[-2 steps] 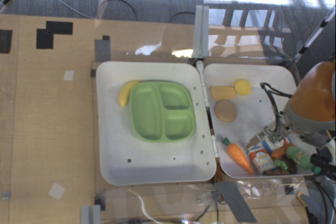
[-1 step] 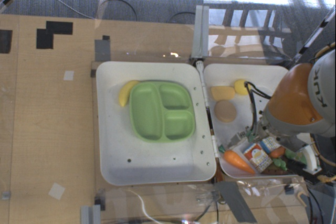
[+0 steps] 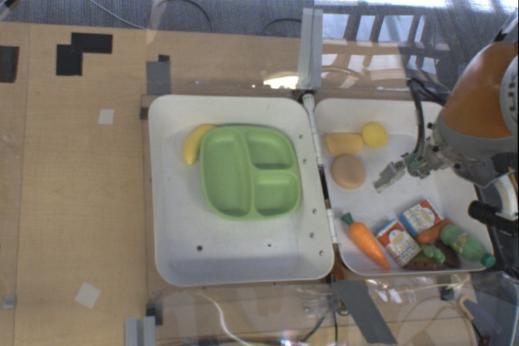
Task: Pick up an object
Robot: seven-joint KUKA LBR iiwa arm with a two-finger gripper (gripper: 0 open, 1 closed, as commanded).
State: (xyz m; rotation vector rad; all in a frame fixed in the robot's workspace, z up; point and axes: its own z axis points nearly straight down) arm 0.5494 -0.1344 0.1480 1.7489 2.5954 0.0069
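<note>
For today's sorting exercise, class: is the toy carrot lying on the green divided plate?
No. The carrot lies in the right bin, while the green divided plate sits in the left bin.

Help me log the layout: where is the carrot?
The carrot lies in the right bin, near its front-left corner, beside two small cartons.

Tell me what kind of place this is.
Probably a robotics lab bench set up for grasping trials, not a kitchen. Two white bins sit side by side on a wooden bench, the food is toys such as a carrot and a banana, and a robot arm's claw hangs over the right bin.
</note>
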